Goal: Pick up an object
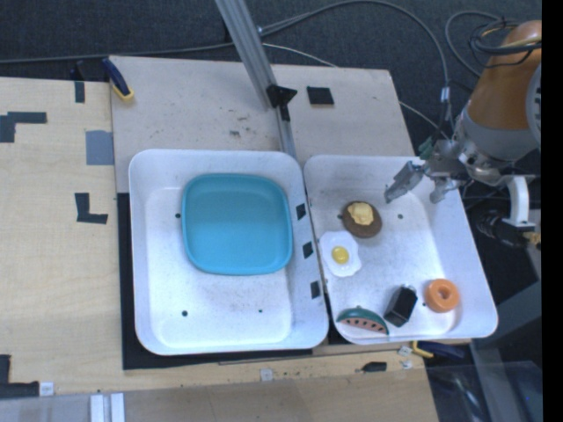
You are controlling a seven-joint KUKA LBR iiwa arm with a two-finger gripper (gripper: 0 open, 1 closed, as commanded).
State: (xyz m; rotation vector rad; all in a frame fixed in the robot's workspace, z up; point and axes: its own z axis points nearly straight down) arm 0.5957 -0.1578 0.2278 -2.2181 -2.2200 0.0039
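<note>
End effector: we are seeing it hanging over the upper part of the right bin, its two fingers spread apart with nothing between them.
Arm: it is reaching in from the right, orange band above the wrist.
Brown-and-yellow piece: sitting in the right bin just below and to the left of the end effector — apart from it.
Fried egg toy: lying further below the end effector, just under the brown piece.
Orange ring: resting well below the end effector, near the bin's lower right corner.
Black block: lying beside the ring, on its left.
Watermelon slice: lying at the bin's lower edge, left of the block.
Blue plate: sitting in the left bin, well to the end effector's left.
Counter: we are seeing it carrying both bins side by side.
</note>
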